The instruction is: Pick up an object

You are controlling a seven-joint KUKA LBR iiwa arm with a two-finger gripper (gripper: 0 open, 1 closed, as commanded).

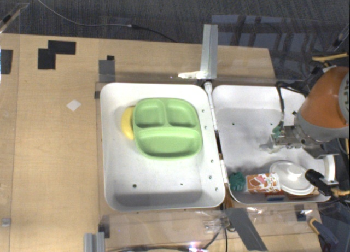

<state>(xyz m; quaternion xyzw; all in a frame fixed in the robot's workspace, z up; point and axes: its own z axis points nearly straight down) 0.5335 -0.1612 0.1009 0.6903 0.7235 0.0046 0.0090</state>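
Right bin (240,109), arm (322,109) bent above.

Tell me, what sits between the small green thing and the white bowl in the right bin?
In the camera view, a brown carton lies between the small green thing and the white bowl.

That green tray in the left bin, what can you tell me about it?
The green tray looks like smooth, pale green plastic, a rounded rectangle split into three wells: two small ones at the far side and one long one nearer the camera. It lies flat and upright in the far half of the left bin. A yellow thing pokes out from under its left edge; what that is, the view does not tell.
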